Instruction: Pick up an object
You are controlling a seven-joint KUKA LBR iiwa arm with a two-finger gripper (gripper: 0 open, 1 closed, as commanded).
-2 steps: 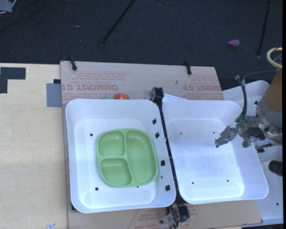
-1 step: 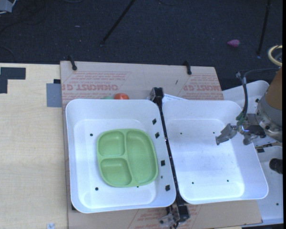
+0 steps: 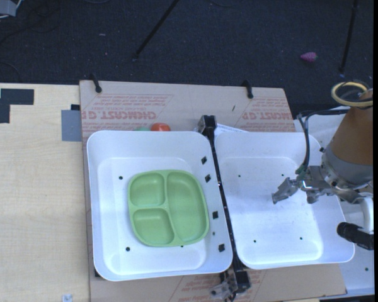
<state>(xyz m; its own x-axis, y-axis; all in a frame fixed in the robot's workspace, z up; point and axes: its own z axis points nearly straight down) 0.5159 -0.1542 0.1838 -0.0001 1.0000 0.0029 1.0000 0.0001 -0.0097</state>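
Well left of the gripper (image 3: 283,194), in the far bin (image 3: 104,168), lies a green divided plate (image 3: 168,207). Gripper hangs over the near bin (image 3: 315,244), nothing visibly held; grip state unreadable. Pick not yet made.

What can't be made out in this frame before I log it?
- Orange thing, camera view: the left bin's far rim hides most of it, so its identity is unclear.
- Gripper: too small and blurred to judge how it is set.
- Arm: cut off by the right edge.
- Green divided plate: fully visible.
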